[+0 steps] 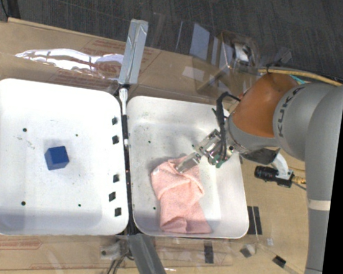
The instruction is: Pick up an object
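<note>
Camera view: pink cloth (179, 196) in right bin (161, 116), hand (188, 162) grip unclear.

**Hidden or unclear**

Gripper (188, 162) tips were too small and blurred against the pink cloth (179, 197) to tell contact or finger state. Arm (305, 119) was cut off at right. Right bin (232, 198) floor partly hidden under cloth.

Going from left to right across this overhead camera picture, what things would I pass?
Left white bin → blue cube → right white bin → pink cloth → gripper touching the cloth's upper edge → orange band → grey arm.
</note>
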{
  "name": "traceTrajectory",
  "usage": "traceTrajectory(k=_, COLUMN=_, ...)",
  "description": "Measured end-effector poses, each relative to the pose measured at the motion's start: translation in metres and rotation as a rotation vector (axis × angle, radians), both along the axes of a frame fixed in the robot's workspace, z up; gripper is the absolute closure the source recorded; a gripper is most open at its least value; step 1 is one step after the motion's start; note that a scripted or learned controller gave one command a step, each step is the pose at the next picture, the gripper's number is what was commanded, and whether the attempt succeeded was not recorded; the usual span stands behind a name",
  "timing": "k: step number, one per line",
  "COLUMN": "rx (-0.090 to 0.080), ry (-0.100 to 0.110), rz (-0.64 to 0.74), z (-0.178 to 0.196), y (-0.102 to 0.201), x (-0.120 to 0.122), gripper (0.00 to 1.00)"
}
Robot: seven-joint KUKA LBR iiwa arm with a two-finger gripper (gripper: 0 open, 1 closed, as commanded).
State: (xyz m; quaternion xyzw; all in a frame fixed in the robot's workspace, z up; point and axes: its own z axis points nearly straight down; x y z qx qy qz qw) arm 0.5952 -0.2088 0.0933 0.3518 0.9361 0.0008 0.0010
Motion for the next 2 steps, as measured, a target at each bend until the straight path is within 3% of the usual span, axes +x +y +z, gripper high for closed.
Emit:
traceTrajectory(k=1, rx=-0.001, ry=-0.002, rz=0.059, z=0.000, y=0.002, x=-0.057, gripper=0.00)
traceTrajectory(k=2, rx=0.000, ry=0.001, rz=0.188, z=-0.002, y=0.057, x=-0.027, gripper=0.00)
